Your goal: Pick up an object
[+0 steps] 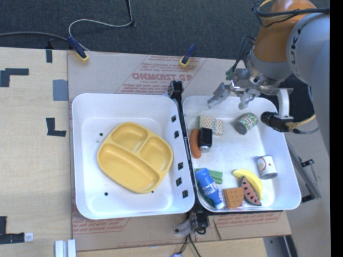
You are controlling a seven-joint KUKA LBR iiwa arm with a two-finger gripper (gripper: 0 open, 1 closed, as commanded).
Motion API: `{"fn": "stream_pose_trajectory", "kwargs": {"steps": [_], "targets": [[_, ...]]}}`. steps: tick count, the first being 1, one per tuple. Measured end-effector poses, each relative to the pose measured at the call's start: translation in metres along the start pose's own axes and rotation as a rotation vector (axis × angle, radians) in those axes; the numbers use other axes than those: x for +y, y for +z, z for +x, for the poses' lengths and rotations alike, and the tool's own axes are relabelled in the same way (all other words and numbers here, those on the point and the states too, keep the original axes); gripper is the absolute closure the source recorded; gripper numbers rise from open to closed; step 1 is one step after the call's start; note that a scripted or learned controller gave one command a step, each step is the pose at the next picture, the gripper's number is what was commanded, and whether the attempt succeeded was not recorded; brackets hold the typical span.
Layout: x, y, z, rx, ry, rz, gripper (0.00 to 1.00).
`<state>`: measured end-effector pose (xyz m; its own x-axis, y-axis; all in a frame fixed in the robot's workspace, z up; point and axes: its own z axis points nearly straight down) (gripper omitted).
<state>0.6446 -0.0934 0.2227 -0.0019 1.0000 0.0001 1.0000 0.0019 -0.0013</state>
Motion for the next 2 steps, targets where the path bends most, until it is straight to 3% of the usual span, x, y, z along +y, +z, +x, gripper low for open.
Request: {"fn": "stream_pose_trajectory", "kwargs": {"steps": [1, 2], "targets": [[-0.021, 0.085, -0.030, 0.000, 0.001, 0.002, 0.00], [-0.028, 0.127, -0.007, 0.000, 0.001, -0.001, 0.00]]}}
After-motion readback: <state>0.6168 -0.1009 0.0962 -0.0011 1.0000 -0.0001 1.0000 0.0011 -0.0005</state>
